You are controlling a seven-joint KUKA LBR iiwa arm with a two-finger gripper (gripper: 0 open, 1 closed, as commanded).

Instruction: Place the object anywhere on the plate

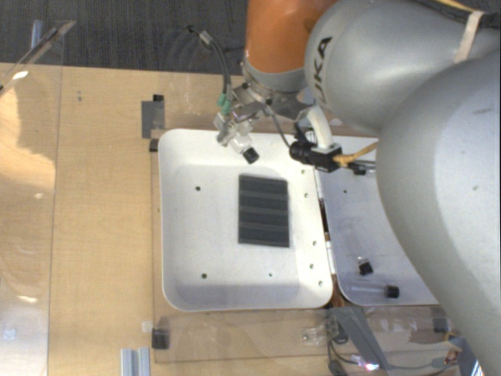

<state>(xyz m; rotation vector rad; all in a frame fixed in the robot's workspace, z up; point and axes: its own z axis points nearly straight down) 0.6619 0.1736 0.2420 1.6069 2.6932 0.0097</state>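
A dark grey ridged plate point(264, 210) lies flat in the middle of the left white bin point(188, 233). My gripper point(237, 139) hangs over that bin's far edge, above and a little left of the plate's far end. A small dark piece point(250, 155) shows right at the gripper's lower tip, just short of the plate; whether it is held or part of the gripper is unclear. Two small black objects point(365, 269) point(391, 291) lie near the front of the right bin point(352, 225).
The grey arm with its orange band point(282, 22) covers the far right of the view and much of the right bin. Cables point(329, 157) hang by the wrist over the divide between the bins. Wooden bench point(86, 210) stretches to the left.
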